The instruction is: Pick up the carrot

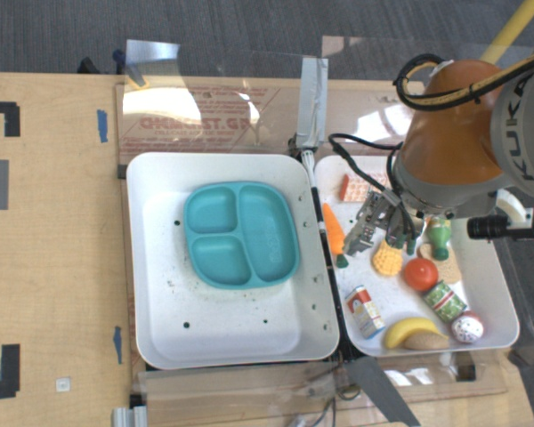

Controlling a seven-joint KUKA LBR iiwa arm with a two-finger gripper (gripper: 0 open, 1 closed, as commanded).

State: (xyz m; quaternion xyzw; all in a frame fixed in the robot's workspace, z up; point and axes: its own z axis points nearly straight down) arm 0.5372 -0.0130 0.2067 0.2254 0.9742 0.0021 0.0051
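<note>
Hanging over the upper middle of the right bin, the gripper is seen with its metal fingers pointed down and left; whether they are spread or closed cannot be told, and nothing is seen between them. The carrot is located just left of the gripper, lying lengthwise against the bin's left wall, its green end toward the lower frame. A yellow corn piece and a red tomato are placed just below the gripper. A small can, a banana, a green-labelled can and a white speckled ball are spread along the lower part of the bin. At frame centre, a teal divided plate is set in the left bin.
</note>
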